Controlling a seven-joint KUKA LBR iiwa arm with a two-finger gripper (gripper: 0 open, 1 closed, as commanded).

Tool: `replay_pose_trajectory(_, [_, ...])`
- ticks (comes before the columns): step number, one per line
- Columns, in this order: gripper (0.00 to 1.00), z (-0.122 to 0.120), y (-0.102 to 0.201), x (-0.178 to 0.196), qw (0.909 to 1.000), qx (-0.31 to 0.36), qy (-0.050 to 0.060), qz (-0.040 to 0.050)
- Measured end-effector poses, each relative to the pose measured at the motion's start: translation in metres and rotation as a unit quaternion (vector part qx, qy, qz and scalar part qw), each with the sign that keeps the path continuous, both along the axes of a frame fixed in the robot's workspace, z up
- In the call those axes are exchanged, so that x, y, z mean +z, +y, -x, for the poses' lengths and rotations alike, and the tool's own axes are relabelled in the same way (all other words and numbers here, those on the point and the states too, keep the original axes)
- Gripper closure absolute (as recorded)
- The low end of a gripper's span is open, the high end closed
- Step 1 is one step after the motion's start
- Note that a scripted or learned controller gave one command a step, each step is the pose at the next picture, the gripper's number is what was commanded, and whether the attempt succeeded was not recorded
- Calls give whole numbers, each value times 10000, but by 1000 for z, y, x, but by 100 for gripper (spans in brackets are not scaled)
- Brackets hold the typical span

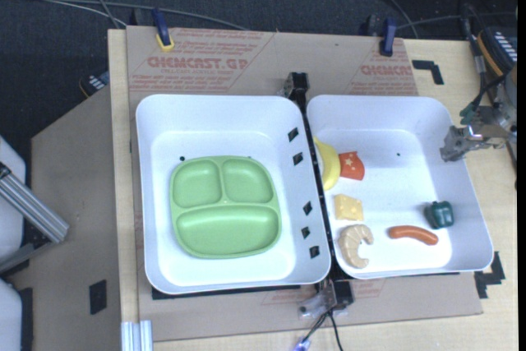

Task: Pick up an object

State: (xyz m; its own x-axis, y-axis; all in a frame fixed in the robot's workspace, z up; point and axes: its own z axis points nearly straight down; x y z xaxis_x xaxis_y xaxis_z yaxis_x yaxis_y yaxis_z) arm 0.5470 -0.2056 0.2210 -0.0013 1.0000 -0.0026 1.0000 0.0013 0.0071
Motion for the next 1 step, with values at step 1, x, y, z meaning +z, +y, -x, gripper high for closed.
replay_pose_trajectory(1, [100, -11, 64, 2, 10000, 31, 32, -27])
